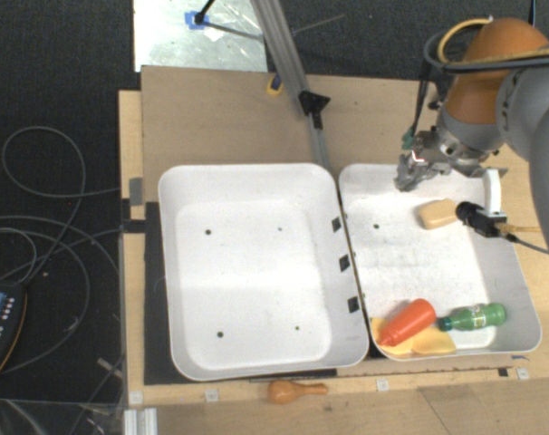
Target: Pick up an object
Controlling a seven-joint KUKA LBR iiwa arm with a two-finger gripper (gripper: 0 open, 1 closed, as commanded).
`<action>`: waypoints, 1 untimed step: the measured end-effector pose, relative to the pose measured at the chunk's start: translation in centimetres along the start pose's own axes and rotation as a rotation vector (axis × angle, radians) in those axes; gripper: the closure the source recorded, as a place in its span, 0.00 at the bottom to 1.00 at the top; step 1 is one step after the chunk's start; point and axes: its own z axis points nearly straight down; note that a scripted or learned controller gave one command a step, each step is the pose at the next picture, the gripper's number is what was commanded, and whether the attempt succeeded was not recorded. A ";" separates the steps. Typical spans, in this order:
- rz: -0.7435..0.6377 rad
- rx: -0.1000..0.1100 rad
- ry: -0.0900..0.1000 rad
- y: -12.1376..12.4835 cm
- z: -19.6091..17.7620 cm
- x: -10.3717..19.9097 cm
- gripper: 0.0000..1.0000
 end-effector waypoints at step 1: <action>-0.004 -0.003 -0.001 0.1 -6.6 0.1 1.00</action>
